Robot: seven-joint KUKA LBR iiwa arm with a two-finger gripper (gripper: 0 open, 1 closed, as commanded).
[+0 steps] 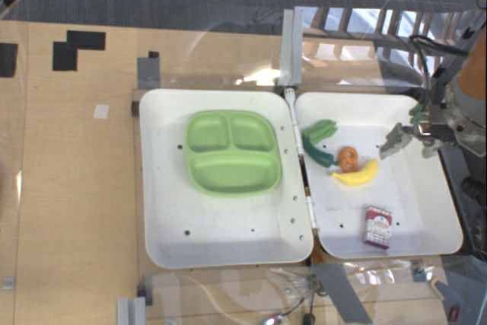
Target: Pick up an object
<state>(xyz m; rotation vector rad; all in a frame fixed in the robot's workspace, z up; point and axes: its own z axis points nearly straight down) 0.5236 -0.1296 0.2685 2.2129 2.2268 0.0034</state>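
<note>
The small red and white box (pixel 378 227) at about 5 o'clock in the right bin (pixel 426 236) carries printing that is too small to read, and it lies near the bin's lower rim with bare floor around it. The banana (pixel 358 174), the orange fruit (pixel 348 157) and the green vegetables (pixel 318 139) lie close together near the wall between the bins. The gripper (pixel 408 139) hovers at 3 o'clock with fingers spread and nothing between them; a green divided plate (pixel 231 151) sits in the left bin (pixel 163 186).
</note>
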